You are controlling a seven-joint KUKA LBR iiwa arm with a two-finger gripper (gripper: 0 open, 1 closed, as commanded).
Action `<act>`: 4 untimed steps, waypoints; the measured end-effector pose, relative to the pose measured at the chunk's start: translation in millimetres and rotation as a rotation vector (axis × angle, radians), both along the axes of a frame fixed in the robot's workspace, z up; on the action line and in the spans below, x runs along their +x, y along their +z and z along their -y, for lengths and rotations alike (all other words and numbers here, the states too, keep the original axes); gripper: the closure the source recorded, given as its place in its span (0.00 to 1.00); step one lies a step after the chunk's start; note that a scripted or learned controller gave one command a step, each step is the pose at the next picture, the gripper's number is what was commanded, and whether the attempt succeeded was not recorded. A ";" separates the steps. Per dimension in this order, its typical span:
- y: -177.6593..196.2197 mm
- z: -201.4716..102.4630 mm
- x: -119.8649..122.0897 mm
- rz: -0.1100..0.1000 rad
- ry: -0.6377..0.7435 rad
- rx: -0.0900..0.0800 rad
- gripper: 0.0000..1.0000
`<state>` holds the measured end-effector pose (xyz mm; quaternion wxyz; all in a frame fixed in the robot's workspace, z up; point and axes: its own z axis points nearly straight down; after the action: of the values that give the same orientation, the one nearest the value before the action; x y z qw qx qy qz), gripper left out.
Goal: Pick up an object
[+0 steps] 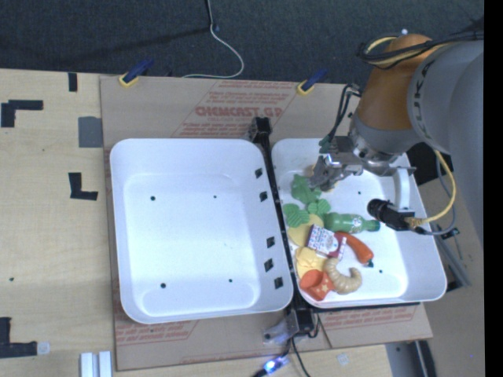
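Observation:
The right bin (pixel 393 285) holds a heap of small toy foods: a green leafy piece (pixel 304 188), a green bottle-like piece (pixel 346 223), a yellow piece (pixel 299 236), a small white and red packet (pixel 321 239), an orange-red pepper shape (pixel 361 247), a tan curled piece (pixel 344 280) and a red-orange piece (pixel 313 283). My gripper (pixel 324 173) hangs low over the far left part of this bin, right beside the green leafy piece. Its fingertips point down towards that piece, and nothing shows between them.
The left bin (pixel 189 226) is a shallow white tray with a few dark dots on its floor. A black divider (pixel 269 203) runs between the two bins. Both rest on brown cardboard (pixel 228 112). The arm's grey and orange body (pixel 409 93) fills the upper right.

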<state>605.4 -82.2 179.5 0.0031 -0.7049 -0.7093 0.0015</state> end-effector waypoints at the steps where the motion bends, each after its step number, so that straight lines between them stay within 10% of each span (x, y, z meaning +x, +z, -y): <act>1: 202.0 -35.9 -6.3 0.020 0.000 -0.002 1.00; 2: 357.1 -55.6 -42.0 0.025 -0.001 -0.002 1.00; 4: 355.5 -111.8 -111.7 0.005 -0.002 -0.002 1.00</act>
<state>493.6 29.6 535.1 0.0008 -0.7056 -0.7086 0.0004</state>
